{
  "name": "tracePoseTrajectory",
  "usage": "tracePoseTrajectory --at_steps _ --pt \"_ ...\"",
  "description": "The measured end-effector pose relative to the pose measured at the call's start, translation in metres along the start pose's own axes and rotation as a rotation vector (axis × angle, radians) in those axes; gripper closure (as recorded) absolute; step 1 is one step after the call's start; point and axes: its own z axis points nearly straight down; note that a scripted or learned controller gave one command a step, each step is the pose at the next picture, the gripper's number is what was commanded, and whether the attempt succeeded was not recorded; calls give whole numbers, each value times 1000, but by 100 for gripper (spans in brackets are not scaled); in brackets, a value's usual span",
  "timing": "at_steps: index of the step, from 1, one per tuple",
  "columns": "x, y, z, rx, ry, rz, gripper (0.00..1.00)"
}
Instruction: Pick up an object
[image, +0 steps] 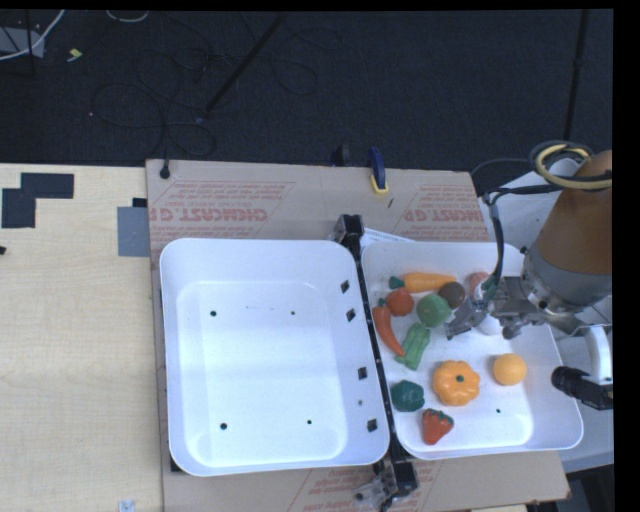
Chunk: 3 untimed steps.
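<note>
- We see the claw (470, 318) low in the right bin (540, 425), beside a green ball (433, 310).
- We cannot tell whether it grips anything; the view there is poor.
- An orange pumpkin (456, 383), an orange ball (509, 369) and a strawberry (436, 426) lie nearby.
- The left bin (185, 350) adjoins.

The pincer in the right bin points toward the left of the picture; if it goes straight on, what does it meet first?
Probably the round green toy, which lies just left of the pincer. Its height above the right bin is unclear, so it might pass over.
</note>
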Motion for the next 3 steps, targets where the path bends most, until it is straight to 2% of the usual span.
tracePoseTrajectory --at_steps 1,2,3 --pt "37 -24 102 -15 -9 3 0" --pt "54 -14 115 -1 -1 -1 0" --pt "53 -14 104 0 0 6 100"
